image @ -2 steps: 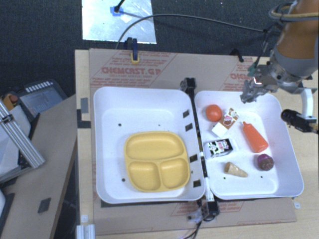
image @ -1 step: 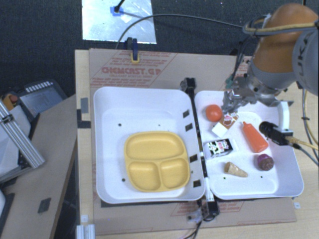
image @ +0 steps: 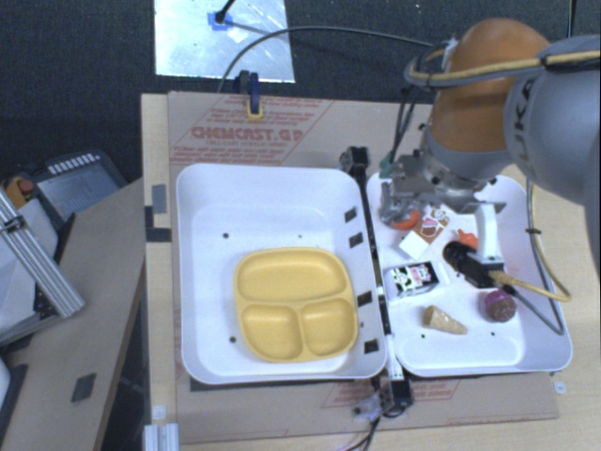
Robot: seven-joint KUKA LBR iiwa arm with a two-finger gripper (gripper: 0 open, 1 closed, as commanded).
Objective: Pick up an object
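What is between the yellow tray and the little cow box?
The camera view shows the yellow tray and cow box split by the bins' touching walls.

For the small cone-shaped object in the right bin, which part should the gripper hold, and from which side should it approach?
Probably best from straight above. The cone lies flat on the floor of the right bin, wide end toward the left, tip toward the right. Close the fingers across its thicker left half, where there is more to hold than at the narrow tip. Bare floor around it leaves room, and the purple ball lies apart.
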